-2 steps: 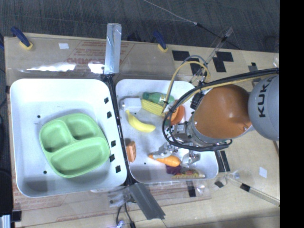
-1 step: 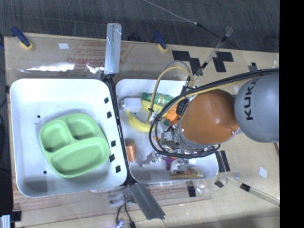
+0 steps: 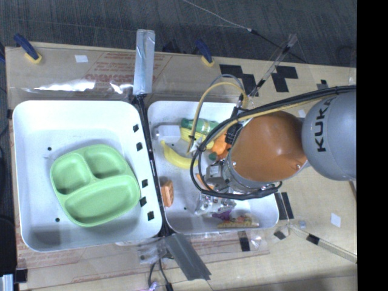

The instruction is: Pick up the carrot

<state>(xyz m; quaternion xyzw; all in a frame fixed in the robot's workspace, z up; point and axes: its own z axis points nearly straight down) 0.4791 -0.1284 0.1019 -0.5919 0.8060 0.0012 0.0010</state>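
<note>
A small orange carrot (image 3: 167, 193) lies against the left wall of the right bin (image 3: 267, 214), near its front. My gripper (image 3: 211, 178) hangs low over the middle of that bin, mostly covered by the arm's orange band (image 3: 267, 147) and looped cables. It is to the right of the carrot and apart from it. Another orange piece (image 3: 220, 146) peeks out from under the arm next to the cables; I cannot tell what it is.
A yellow banana (image 3: 176, 157) and a green item (image 3: 197, 126) lie in the right bin's back half. A pale purple-and-white item (image 3: 212, 206) and a colourful flat piece (image 3: 240, 222) lie near its front. The left bin (image 3: 30, 132) holds a green divided plate (image 3: 94, 183).
</note>
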